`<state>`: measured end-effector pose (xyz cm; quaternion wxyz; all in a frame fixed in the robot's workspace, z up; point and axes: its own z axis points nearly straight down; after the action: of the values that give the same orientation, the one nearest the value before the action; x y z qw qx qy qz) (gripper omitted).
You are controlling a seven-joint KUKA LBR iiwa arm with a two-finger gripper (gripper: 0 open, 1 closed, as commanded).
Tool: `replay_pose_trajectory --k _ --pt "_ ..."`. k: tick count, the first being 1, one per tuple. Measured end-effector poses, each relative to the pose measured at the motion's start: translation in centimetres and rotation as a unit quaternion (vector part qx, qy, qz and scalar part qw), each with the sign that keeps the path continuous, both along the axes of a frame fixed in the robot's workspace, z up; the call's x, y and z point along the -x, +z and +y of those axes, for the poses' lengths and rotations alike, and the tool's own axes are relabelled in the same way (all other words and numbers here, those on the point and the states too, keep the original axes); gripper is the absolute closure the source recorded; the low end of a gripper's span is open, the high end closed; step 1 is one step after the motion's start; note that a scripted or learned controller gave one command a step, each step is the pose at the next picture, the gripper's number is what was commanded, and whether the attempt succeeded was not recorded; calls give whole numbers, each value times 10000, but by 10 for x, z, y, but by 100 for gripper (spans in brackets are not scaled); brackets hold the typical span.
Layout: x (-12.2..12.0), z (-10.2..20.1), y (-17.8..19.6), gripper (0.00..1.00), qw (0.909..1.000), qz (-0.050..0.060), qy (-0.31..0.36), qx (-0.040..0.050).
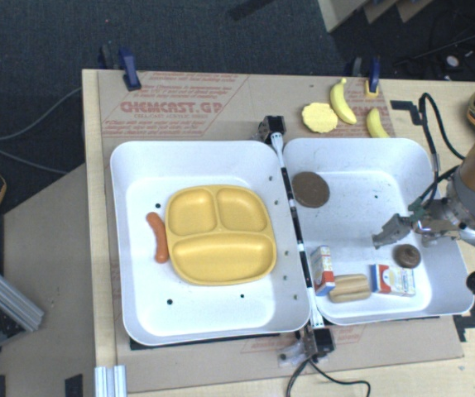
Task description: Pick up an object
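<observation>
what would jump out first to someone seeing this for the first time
The big yellow divided plate in the left bin, with an orange hot dog beside its left edge. Then the gripper hanging over the right bin, near a brown disc and small packets.

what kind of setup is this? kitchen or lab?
Likely a robotics lab bench, not a kitchen: two white bins clamped on a board, toy food such as a yellow divided plate and bananas, cables on dark carpet.

Glossy yellow plastic tray; smooth white bins
</observation>
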<state>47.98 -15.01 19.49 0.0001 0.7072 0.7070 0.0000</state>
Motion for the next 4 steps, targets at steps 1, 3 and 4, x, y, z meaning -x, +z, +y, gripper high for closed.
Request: replay_pose_trajectory --k 1,3,4 --pt "-58 60 -32 0 10000 -10 39 -4" --pt "-27 -64 -112 0 10000 28 -31 -4" --pt "-96 -32 -110 0 10000 -33 31 5"
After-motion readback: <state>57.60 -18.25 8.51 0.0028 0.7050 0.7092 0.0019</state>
